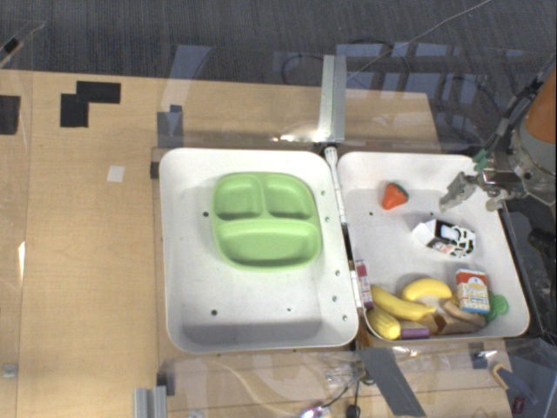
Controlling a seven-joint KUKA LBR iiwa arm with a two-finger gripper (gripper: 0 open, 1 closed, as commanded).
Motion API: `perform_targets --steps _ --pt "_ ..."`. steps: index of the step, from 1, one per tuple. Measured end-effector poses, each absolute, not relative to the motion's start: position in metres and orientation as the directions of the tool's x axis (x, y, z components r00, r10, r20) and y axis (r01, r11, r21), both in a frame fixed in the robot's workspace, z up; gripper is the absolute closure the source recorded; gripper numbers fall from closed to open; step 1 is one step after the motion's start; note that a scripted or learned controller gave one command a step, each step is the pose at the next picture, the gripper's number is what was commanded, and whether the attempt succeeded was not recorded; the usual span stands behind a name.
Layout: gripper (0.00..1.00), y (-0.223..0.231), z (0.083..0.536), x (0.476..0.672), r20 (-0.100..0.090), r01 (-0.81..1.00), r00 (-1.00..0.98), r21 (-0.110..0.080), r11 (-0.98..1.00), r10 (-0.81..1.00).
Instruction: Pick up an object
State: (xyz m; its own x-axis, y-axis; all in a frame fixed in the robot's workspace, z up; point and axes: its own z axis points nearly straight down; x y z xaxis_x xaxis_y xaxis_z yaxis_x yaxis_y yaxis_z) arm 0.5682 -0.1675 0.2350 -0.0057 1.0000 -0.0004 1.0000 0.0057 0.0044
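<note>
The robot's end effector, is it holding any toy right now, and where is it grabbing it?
Nothing is held. The grey metal end effector hangs over the right white bin, apart from the toys.

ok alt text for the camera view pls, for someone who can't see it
A grey robot arm's gripper hangs over the right white bin, above a black-and-white carton, an orange toy and bananas piled at the front edge. The left white bin holds a green divided plate.

Even, fairly bright light falls from overhead. The white bins (261, 329) look slightly washed out, with a soft shadow along the left bin's near wall. Faint reflections streak across the bench (78, 233). Focus is moderate; small details stay soft and grainy.
</note>
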Motion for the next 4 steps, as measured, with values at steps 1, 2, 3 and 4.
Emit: perform_targets --steps 1,2,3,4 --pt "0.00 -0.134 0.090 0.619 -0.004 0.987 -0.161 0.014 0.161 0.987" --pt "0.00 -0.134 0.090 0.619 -0.004 0.987 -0.161 0.014 0.161 0.987" --pt "0.00 -0.088 0.088 0.668 -0.003 0.966 -0.259 0.010 0.259 0.966" --pt "0.00 -0.106 0.105 0.670 -0.003 0.916 -0.401 0.006 0.401 0.916"
